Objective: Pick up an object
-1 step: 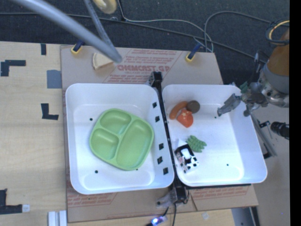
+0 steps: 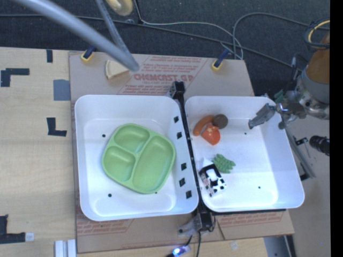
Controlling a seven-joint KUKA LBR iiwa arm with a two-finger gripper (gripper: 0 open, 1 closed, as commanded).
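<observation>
both bins (image 2: 86, 159) white, on tan cardboard (image 2: 161, 71) with red lettering. left bin: pale green divided plate (image 2: 139, 157). right bin: orange-red piece (image 2: 202, 125), brown lump (image 2: 220, 121), red-orange chunk (image 2: 212, 136), leafy green toy (image 2: 224, 163), black-and-white patterned thing (image 2: 213, 179). my gripper (image 2: 263, 115) grey; orange band (image 2: 320, 66) above my wrist.

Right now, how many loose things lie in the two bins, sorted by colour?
Green: 2, the green divided plastic plate and the small green leafy toy
Orange-red: 1, the orange-red rounded toy
Brown: 1, the brown round toy
Black-and-white: 1, the black-and-white patterned toy
Total: 5
</observation>
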